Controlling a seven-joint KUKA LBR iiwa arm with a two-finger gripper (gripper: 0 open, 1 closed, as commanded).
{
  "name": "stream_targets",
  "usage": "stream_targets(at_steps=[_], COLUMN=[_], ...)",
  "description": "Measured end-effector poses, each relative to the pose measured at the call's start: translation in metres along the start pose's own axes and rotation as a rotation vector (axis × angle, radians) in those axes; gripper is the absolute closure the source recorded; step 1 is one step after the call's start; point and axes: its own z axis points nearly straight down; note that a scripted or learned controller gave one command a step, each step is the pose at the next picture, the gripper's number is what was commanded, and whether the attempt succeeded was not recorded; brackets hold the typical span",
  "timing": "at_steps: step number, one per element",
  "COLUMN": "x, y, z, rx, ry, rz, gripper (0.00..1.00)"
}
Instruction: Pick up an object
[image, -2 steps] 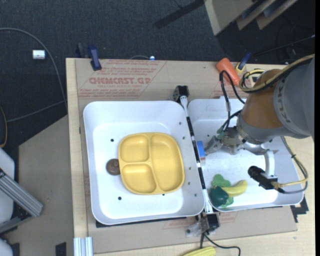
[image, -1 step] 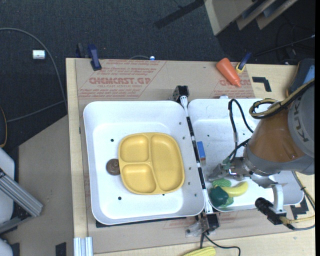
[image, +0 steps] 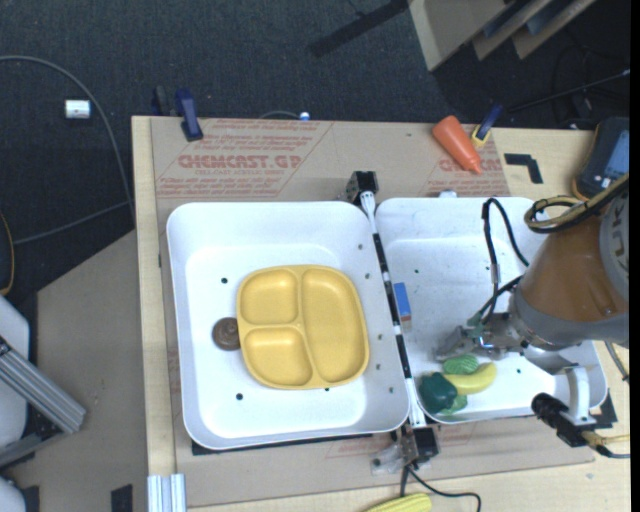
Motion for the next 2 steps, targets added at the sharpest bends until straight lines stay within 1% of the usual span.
stream_targets(at_steps=[1,2], x=[0.001,0.084], y=[0.000,0.027], z=[-0.010,-0.101], rx=[-0.002,0.000], ry=[0.000,0.002], rz=[0.000,-0.003], gripper=[1.00,1.00])
